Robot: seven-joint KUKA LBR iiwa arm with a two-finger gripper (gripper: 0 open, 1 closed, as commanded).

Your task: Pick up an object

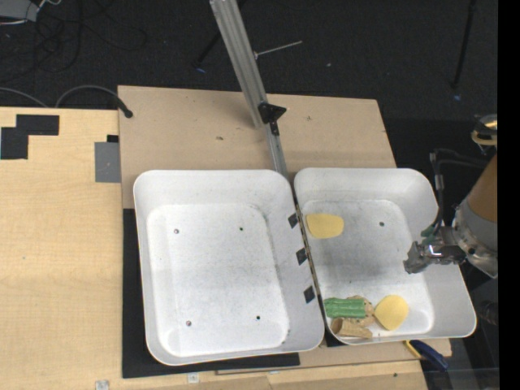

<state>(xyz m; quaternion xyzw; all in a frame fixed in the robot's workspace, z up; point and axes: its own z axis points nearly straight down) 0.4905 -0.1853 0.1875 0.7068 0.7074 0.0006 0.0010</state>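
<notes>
Claw (420, 258): metallic, small, at the right bin's (422, 187) right edge, about mid-height along that wall, over the bin floor. How far open: cannot tell; the tips are too small and blurred. Nothing visible between them, and whether it touches the floor is unclear.

Arm (479, 218): grey with an orange section, entering from the right.

Right bin: shallow white plastic, rounded corners, floor scuffed grey. Contents:
- Yellow piece (325, 225), flat, roughly oval, smooth; near the left edge, toward the far half.
- Yellow lump (392, 311), rounded, smooth; near the front edge, well apart from the claw.
- Green item (345, 306), elongated, ridged; front-left corner, just beside the lump.
- Tan item (354, 327), irregular; against the front edge, touching the green item.

Left bin (162, 189): same make, speckled floor with small dark holes.

Bench (195, 128): tan board.

Metal rail (241, 59): ribbed, slanting from the far side down to the join between bins.
</notes>
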